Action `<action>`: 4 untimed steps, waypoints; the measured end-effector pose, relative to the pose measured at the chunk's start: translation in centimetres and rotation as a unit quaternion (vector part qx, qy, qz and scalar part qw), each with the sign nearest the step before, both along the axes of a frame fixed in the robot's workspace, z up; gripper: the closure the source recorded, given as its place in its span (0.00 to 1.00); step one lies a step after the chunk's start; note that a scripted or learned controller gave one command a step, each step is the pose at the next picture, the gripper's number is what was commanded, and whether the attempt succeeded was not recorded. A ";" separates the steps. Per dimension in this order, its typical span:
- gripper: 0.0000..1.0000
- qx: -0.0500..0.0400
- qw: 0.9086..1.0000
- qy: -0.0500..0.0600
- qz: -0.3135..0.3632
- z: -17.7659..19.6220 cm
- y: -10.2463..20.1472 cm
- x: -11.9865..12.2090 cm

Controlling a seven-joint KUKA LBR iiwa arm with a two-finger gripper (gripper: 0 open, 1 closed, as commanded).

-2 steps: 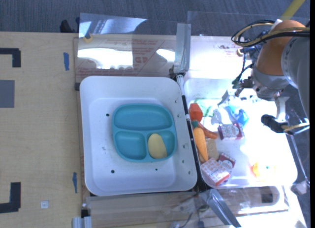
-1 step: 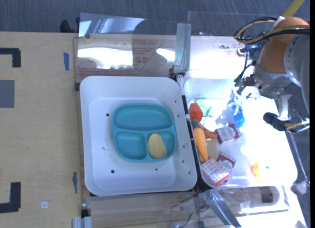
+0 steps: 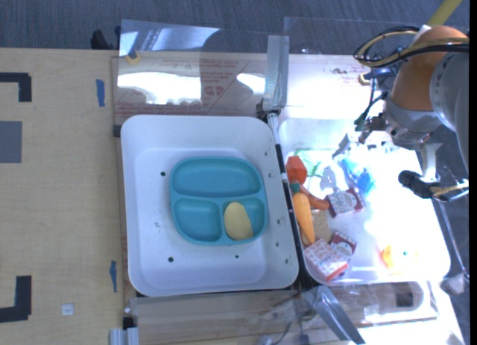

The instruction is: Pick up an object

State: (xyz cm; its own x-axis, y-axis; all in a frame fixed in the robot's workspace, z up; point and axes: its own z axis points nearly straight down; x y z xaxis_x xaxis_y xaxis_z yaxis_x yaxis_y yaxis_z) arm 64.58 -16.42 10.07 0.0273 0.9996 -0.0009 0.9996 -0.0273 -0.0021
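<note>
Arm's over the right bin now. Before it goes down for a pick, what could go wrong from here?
1. The items in the right white bin lie crowded: the orange carrot-shaped toy touches the small red-and-white packets, so a grasp may catch two things or slip.
2. Glare washes out much of that bin, so targets there are hard to judge.
3. The gripper hangs near the blue item, which it might nudge.

A teal three-compartment plastic tray (image 3: 216,198) sits in the white left bin (image 3: 141,209), and at its five o'clock lies a pale yellow oval lump (image 3: 238,220). Over in the glaring white right bin (image 3: 417,224): an orange carrot-shaped toy (image 3: 303,217), red-and-white printed packets (image 3: 328,255) at six o'clock, a blue item (image 3: 363,180) at twelve. The arm (image 3: 425,90) shows grey with orange.
</note>
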 end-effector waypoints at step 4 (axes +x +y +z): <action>1.00 0.001 0.999 0.001 0.036 8.1 12.7 -7.0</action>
